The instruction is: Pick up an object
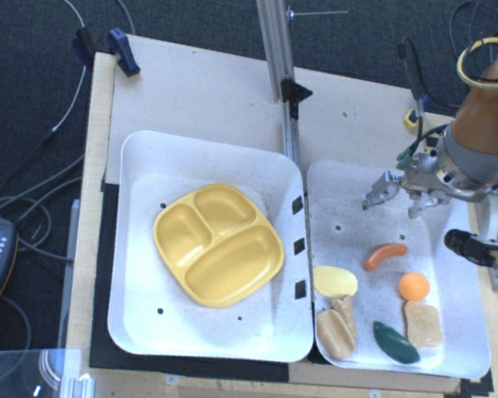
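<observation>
Spanning most of the frame, the counter (209,95) carries two shallow white bins side by side, and the left bin (144,159) holds only a yellow divided plate (219,245) lying flat near its middle. The right bin (463,318) has the candidates for picking, all clustered in its lower half: a tan bread-like piece (337,329) at the bottom edge, a pale yellow lemon-like piece (335,281) touching it from above, a beige block (422,324), a dark green pepper-like piece (394,343) just beside that block, a red sausage (386,256) a little higher, and a small orange ball (414,287). The arm (493,119) reaches in from the right edge, so the claw (405,196) hangs over the bare upper part of the right bin, apart from every piece. Its fingers appear spread, with nothing between them. The sausage lies nearest below it, probably the easiest target.
</observation>
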{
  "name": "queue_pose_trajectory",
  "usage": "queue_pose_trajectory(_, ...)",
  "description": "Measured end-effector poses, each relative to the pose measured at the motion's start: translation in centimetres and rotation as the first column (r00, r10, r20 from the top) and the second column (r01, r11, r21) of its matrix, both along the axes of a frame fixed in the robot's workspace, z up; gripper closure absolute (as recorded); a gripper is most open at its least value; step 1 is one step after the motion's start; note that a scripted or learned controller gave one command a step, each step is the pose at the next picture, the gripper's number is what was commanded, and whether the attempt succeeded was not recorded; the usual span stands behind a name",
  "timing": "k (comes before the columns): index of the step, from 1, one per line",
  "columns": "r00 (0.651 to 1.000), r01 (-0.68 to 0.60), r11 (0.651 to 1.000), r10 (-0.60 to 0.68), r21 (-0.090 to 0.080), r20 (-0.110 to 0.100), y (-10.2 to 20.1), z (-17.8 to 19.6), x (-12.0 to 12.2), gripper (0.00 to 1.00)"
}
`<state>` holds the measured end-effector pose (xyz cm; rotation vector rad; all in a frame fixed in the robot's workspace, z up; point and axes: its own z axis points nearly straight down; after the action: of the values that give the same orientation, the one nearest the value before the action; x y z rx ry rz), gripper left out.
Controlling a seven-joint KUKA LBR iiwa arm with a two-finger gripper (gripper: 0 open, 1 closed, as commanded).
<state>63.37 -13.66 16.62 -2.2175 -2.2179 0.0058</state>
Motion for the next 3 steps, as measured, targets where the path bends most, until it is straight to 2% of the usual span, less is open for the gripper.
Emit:
queue_pose_trajectory(1, 1.0, 0.0, 1.0, 0.0, 0.001, -0.002, -0.2, -6.3, 0.0, 0.0)
queue_pose_trajectory(2, 1.0, 0.0, 1.0, 0.0, 0.0, 0.002, -0.2, -7.4, 0.0, 0.0)
queue_pose_trajectory(3, 1.0, -0.001, 1.0, 0.001, 0.0, 0.006, -0.1, -6.2, 0.1, 1.0)
